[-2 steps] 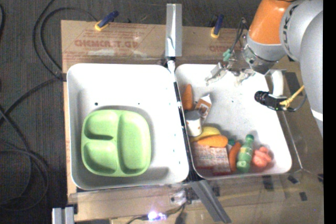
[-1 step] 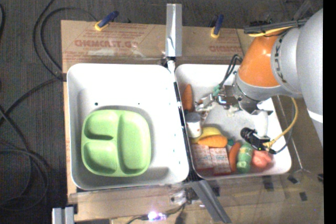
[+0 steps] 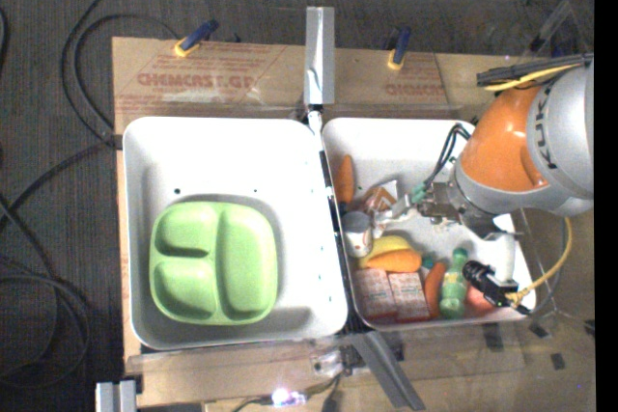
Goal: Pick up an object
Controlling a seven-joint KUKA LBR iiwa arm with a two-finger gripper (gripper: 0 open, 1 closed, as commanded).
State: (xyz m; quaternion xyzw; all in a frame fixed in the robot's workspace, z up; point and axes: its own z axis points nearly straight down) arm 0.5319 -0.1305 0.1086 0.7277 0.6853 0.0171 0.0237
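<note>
My gripper hangs low over the middle of the right bin, reaching in from the right below the orange wrist band. Just to its left lies a crumpled red-and-white packet. Below it lie a yellow banana and an orange piece. A carrot lies along the bin's left wall. A small grey cup stands beside the banana. At the front edge sit a red box, a second carrot and a green bottle.
The left bin holds a green divided plate at its front left. A metal post stands behind the seam between the bins. The far part of the right bin is bare white floor.
</note>
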